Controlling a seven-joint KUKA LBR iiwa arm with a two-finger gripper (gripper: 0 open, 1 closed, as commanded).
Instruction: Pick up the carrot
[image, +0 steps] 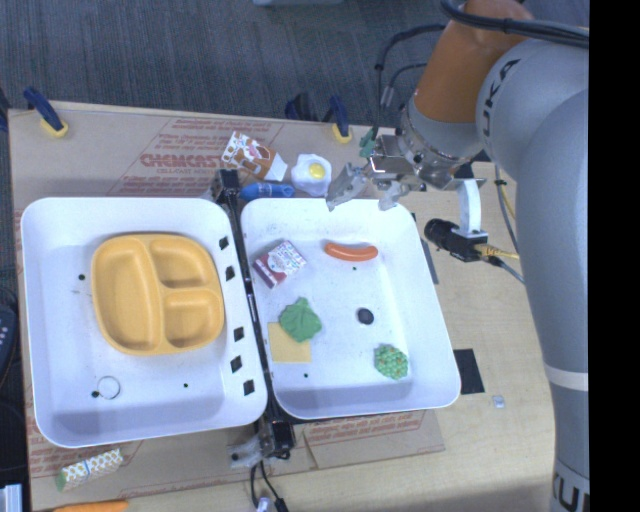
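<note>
The jaws (365, 190) hang spread apart over the far rim of the right bin (432, 330), holding nothing; the carrot (351, 252) lies just below them on the bin floor, untouched; a small carton (279, 263) sits to their lower left.

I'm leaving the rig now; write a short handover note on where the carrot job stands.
Gripper: open, hanging above the far rim of the right bin, holding nothing.
Carrot: lying flat in the right bin's far part, just in front of the gripper, untouched.
Near it: a small carton, a green leafy piece on a yellow slice.
Done: the approach to the bin.
Left: descend onto the carrot, close, lift.
</note>
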